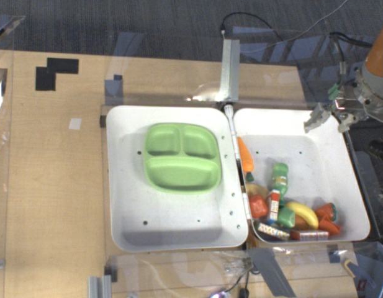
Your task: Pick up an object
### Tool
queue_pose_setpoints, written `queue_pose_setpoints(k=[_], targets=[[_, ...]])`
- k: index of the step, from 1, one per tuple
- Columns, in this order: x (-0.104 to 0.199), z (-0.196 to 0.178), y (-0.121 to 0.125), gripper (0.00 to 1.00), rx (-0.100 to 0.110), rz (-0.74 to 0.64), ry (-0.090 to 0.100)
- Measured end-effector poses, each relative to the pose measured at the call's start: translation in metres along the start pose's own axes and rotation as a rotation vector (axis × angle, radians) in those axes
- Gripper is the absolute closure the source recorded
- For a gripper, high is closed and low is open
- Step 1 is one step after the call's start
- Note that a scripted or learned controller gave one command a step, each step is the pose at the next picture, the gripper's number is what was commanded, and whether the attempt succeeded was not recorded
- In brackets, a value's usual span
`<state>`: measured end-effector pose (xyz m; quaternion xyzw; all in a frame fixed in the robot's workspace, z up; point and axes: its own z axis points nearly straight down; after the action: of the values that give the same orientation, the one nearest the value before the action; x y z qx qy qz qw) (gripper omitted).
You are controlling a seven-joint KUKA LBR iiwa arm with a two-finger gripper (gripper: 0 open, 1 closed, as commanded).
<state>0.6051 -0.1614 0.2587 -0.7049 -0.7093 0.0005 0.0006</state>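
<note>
A green three-compartment plastic plate (181,156) sits in the left white bin (126,228). Right of it, a yellow toy banana (301,214) lies amid piled toy food: probably light, stiff, slick, best pinched mid-curve. Farther right, the two-finger gripper (331,115) hangs spread and empty.

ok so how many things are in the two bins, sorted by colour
Some of the pile overlaps, so this counts what can be told apart.
green: 3 (divided plate, tall bottle, small piece)
orange: 1 (carrot)
yellow: 1 (banana)
red: 4 (tomato, bottle, pepper, stick)
total: 9
</note>
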Motion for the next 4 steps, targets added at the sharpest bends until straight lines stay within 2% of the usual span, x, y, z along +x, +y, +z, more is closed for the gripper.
queue_pose_setpoints(k=[1, 2, 3, 4], targets=[[0.001, -0.009, 0.003, 1.0, -0.001, -0.006, 0.0], [0.0, -0.009, 0.003, 0.0, -0.001, -0.006, 0.0], [0.051, 0.097, -0.039, 0.0, 0.001, -0.124, 0.001], [0.034, 0.171, -0.032, 0.0, -0.012, -0.071, 0.0]])
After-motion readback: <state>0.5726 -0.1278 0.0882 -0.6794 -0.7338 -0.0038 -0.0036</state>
